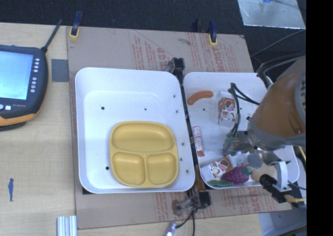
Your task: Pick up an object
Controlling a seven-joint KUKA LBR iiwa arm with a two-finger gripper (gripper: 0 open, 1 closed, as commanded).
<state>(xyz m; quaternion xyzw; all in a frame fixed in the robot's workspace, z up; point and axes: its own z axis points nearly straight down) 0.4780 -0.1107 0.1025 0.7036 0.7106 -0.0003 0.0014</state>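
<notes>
Gripper (235, 149) above grape bunch (237, 175), grip state unclear; may snag neighbouring snack packet (220, 167), crowded corner.

Two white bins: left bin (93, 89) with one yellow divided plate (144, 153); right bin (208, 81) with one sausage (200, 96), two small cartons (227, 110), one grape bunch (235, 175).

The arm (283, 110) reaches in from the three o'clock edge, its broad orange band turned toward the camera and filling much of that side. Below the band, grey wrist parts angle down toward seven o'clock. The hand (234, 145) seems to sit at the wrist's lower left end, though the arm's own bulk leaves it too hidden to read clearly.
</notes>
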